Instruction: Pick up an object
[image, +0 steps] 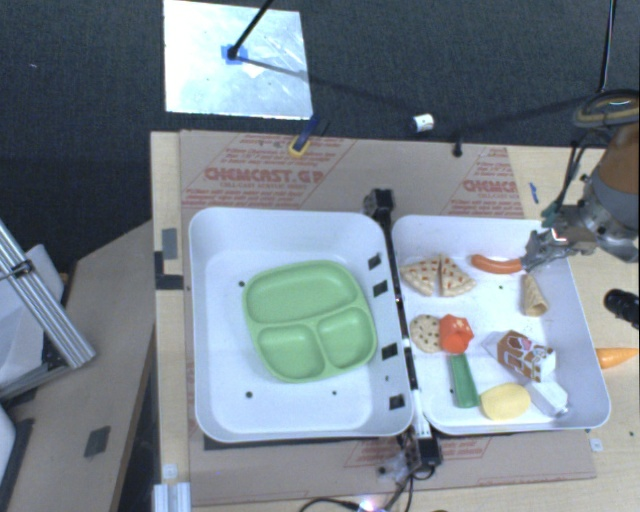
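You see the gripper (541, 247) hovering over the right bin (585, 330), just beside the right end of the toy sausage (496, 264), near the bin's far edge. Whether its jaws are spread or pressed together you cannot tell. The green divided tray (308, 320) sits in the left bin (215, 300).

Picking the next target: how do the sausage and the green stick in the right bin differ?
The sausage is orange-red and lies crosswise near the bin's far edge, right by the gripper. The green stick is green, lies lengthwise toward the near edge, far from the gripper. The sausage lies apart from other items; the green stick's far end meets the red tomato. Both are slim, elongated pieces lying flat in the right bin.
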